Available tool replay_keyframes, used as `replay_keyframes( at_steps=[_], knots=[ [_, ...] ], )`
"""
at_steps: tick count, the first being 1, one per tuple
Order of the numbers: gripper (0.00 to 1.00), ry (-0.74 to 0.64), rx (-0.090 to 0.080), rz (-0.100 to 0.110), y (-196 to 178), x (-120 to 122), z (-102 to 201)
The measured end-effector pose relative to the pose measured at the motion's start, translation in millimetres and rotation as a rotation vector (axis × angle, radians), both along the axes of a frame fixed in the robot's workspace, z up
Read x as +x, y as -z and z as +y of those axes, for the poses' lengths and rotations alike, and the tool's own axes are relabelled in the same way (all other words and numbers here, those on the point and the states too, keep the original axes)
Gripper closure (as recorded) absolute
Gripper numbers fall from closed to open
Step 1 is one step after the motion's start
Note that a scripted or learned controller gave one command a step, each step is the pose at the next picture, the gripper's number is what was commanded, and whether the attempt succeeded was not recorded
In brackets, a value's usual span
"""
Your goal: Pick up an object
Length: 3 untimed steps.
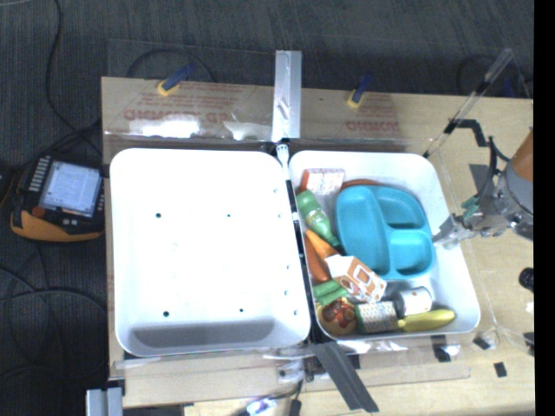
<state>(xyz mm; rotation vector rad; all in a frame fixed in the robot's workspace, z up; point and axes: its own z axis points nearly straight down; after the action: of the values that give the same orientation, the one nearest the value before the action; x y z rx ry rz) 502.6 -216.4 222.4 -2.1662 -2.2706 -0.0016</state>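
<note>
Pre-grasp step: gripper [453, 230] hovering at right bin's [451, 271] right rim, likely carrying nothing; finger state unclear. Blue dish [384, 229] lying mid-bin among clutter. Next: arm needing leftward reach, descent.

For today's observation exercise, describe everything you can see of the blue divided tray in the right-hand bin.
The blue divided tray looks like smooth moulded plastic, bright turquoise, with rounded corners and a raised ridge splitting it into two hollow compartments. It lies open side up, slightly askew, in the middle of the right bin. A green bottle lies alongside it, a small white and orange carton overlaps its near corner, and something reddish-brown shows under its far edge.
</note>
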Motion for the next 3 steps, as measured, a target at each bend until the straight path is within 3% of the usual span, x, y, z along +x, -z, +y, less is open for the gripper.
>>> replay_keyframes(
  at_steps=[1, 2, 3],
  knots=[
    [1.00, -0.154, -0.004, 0.000, 65.4, 65.1, -5.9],
    [1.00, -0.054, -0.005, -0.002, 45.1, 130.6, -5.9],
    [1.00, 0.236, -0.007, 0.000, 53.4, 156.8, -6.5]
  ],
)
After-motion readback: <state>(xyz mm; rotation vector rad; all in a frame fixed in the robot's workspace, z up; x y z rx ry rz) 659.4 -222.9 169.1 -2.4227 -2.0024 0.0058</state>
